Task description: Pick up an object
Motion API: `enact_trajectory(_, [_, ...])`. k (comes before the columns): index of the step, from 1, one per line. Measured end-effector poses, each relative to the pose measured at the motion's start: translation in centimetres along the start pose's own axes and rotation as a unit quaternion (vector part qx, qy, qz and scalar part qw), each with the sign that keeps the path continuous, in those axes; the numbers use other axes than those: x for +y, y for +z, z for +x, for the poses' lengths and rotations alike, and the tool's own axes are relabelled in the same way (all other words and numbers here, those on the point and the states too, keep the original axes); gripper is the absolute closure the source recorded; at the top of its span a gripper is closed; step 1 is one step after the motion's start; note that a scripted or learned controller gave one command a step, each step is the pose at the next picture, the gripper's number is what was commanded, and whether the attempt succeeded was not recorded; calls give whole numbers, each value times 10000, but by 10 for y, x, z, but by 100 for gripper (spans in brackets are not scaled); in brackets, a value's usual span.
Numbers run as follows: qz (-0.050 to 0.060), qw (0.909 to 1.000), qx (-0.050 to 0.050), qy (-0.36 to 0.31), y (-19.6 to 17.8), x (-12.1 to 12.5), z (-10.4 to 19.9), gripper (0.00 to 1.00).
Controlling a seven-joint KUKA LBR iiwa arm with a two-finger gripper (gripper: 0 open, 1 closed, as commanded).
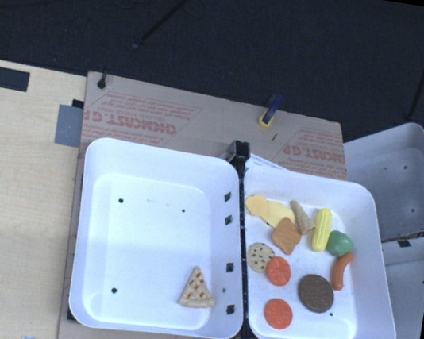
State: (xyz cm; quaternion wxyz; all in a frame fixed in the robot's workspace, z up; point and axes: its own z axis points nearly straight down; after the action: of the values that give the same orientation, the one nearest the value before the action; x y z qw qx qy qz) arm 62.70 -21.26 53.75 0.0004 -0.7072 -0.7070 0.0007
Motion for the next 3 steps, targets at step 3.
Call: enact_trajectory(3, [-2, 10000, -1, -17, 0, -61, 0, 100])
